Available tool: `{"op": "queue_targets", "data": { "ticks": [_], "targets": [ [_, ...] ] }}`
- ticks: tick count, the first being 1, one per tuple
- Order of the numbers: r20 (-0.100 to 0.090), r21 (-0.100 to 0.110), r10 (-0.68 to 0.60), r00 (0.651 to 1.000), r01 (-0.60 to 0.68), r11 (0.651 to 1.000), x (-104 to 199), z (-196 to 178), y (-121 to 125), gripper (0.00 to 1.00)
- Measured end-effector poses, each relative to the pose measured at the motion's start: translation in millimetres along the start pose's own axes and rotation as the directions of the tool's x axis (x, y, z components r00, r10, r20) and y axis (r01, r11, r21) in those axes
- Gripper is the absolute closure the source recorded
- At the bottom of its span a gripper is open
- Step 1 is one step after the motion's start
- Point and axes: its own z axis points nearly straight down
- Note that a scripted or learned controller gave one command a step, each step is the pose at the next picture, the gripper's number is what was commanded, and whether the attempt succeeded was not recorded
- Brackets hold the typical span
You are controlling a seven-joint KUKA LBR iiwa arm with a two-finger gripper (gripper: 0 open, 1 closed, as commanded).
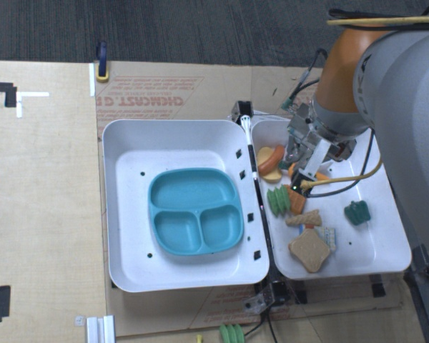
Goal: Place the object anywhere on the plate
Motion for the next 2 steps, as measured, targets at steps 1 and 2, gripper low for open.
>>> {"op": "queue_targets", "data": {
  "ticks": [1, 2],
  "targets": [
    [-0.001, -0.002, -0.147, 0.989, 0.147, 0.989, 65, -37, -82, 1.00],
    [0.000, -0.001, -0.142, 0.990, 0.142, 0.990, 92, -57, -144, 1.00]
  ]
}}
